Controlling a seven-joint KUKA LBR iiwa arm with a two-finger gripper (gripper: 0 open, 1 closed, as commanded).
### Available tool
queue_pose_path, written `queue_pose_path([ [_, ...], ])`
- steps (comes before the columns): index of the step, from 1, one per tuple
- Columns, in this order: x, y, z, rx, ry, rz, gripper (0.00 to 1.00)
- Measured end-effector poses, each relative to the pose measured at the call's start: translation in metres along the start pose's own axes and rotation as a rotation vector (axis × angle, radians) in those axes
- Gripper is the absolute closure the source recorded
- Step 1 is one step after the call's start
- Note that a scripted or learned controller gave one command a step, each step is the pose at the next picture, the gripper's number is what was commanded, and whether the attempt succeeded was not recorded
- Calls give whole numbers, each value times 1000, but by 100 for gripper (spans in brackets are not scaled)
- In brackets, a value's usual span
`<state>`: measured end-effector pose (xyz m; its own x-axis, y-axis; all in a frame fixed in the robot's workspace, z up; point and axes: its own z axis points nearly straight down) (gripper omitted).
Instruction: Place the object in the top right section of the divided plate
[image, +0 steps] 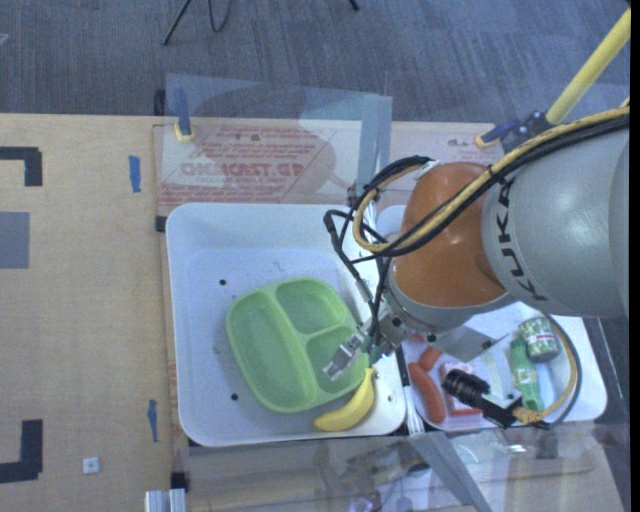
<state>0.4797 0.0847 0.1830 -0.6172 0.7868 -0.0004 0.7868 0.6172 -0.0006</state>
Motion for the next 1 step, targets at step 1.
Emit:
queue_pose_path([
  [1,0,0,0,0,0,0,0],
])
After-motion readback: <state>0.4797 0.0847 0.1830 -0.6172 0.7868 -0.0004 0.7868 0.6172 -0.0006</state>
